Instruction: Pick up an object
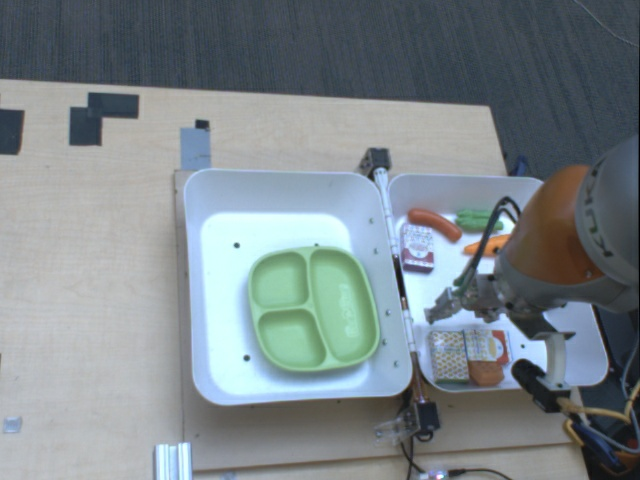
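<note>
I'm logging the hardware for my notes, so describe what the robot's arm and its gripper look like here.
The arm is bulky and rounded, grey at the upper link with a broad orange band above the wrist. A thin black cable loops along its left side. The gripper is a small dark grey metal assembly. I see no markings.

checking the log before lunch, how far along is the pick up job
Nothing looks picked up yet. The arm is reaching into the right bin, with its hand low over bare floor in the middle. The small items sit around it: a sausage, a red packet, a green piece and a sandwich. The green plate lies in the left bin. Gripping and lifting remain.
</note>
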Tool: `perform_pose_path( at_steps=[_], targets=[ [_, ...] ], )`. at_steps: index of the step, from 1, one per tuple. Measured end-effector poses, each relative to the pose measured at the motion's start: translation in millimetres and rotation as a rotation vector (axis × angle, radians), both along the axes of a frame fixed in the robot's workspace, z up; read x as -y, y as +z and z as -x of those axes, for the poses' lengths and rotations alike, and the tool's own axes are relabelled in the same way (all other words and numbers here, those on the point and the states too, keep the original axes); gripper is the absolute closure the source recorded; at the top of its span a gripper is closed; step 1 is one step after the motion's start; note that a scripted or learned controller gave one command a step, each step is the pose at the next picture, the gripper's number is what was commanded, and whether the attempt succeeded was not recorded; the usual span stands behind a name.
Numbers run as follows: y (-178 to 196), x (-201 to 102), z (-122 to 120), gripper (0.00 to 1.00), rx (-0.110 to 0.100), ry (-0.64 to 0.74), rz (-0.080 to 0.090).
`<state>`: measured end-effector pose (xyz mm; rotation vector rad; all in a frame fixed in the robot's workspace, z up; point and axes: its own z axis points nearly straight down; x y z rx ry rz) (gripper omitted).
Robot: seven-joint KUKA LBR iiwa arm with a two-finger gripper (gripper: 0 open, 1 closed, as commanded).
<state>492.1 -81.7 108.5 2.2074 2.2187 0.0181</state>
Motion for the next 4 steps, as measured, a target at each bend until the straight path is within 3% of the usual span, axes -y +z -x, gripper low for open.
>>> perform_pose_path(
  at_steps=[1,2,3,4],
  targets=[
    [-22,1,4,0.00,-0.009,-0.003,0.000],
    [-10,1,1,1.00,-0.003,-0.001,0.001],
    [-10,1,1,0.00,-0.003,-0.002,0.001],
    [0,0,0,1.00,0.000,0.003,0.000]
  ],
)
